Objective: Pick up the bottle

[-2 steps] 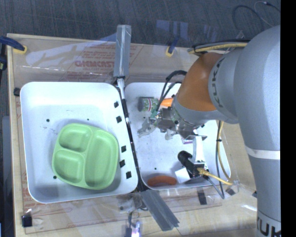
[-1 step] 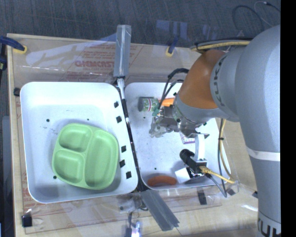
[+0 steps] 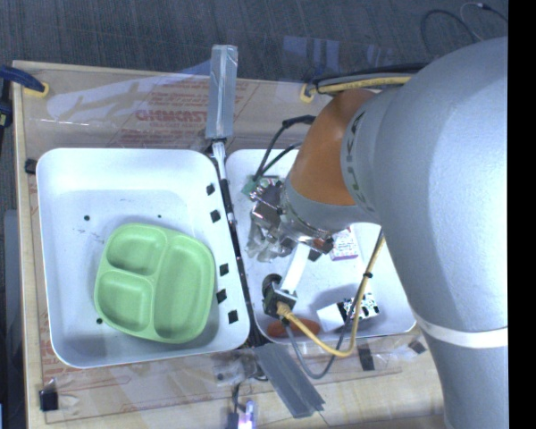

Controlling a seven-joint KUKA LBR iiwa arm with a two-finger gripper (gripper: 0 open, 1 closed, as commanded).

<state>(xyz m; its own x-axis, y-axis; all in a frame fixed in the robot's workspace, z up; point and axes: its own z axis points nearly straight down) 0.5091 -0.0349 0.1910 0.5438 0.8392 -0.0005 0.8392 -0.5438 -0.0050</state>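
Bottle [image 3: 290, 278], white with a dark cap end, lies slanted in the right bin [image 3: 389, 322] near its front-left corner beside a white box [image 3: 347, 311], gripper [image 3: 270, 239] just beyond it over the same bin, green divided plate [image 3: 154, 281] in the left bin [image 3: 62, 239].

A green divided plate [image 3: 154, 281] lies in the left bin [image 3: 62, 186]. The grey arm [image 3: 429, 177] (orange band above the wrist) reaches down into the right bin [image 3: 395, 324], its gripper [image 3: 266, 239] low near the bin's left wall. Near the front wall lie a white box [image 3: 348, 312], an orange item [image 3: 304, 326] and a yellow cable [image 3: 362, 315].
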